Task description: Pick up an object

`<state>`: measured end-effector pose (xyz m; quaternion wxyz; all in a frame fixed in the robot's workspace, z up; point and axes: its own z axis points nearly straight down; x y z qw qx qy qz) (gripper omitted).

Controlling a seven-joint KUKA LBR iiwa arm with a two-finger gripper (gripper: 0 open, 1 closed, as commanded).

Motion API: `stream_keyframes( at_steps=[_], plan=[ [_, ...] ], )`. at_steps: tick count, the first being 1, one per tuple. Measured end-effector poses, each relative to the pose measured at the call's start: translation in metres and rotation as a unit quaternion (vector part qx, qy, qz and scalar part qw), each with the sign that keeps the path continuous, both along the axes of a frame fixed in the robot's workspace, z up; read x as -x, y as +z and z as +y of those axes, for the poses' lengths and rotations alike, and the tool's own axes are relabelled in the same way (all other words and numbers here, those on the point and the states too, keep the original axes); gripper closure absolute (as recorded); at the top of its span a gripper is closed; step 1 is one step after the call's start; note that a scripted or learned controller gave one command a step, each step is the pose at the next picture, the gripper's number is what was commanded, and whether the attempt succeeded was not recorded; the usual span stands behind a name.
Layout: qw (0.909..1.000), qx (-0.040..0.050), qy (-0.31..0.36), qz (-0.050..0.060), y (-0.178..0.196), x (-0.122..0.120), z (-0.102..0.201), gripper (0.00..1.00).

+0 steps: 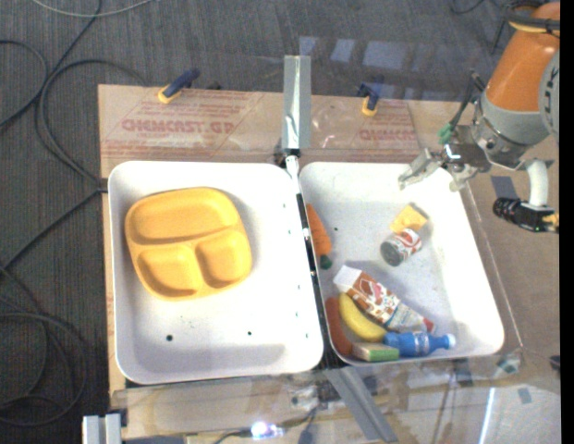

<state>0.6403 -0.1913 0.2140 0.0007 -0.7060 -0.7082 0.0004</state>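
We are looking at the tool (438, 166) hanging over the far right corner of the right bin (482, 276), its two fingers spread apart and holding nothing. The things we could pick up are lying in that bin: a yellow block (409, 218) and a small can (401, 246) just beside each other near the middle, a carrot (317, 232) against the left wall, and a crowded heap at the near edge, where a juice pouch (383, 304), a banana (359, 319) and a blue bottle (415, 343) are touching. We are judging the heap as the risky target: the fingers could land on two items and slip. The can, lying on its side, may roll away as the fingers close. The carrot is hugging the wall, leaving one finger little room. The left bin (129, 340) is holding a yellow tray (188, 241).
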Motion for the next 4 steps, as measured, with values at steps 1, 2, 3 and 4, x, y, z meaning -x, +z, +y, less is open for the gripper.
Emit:
stream_keyframes(
  at_steps=[1,2,3,4],
  plan=[
    [0.9991,0.0010,-0.043,-0.002,-0.088,0.061,-0.021,0.00],
    [0.9992,0.0021,-0.039,-0.004,-0.125,0.050,-0.003,0.00],
    [0.9992,0.0024,-0.039,-0.007,-0.113,0.049,-0.003,1.00],
    [0.9984,0.0008,-0.057,0.000,-0.027,0.041,0.047,1.00]
  ],
)
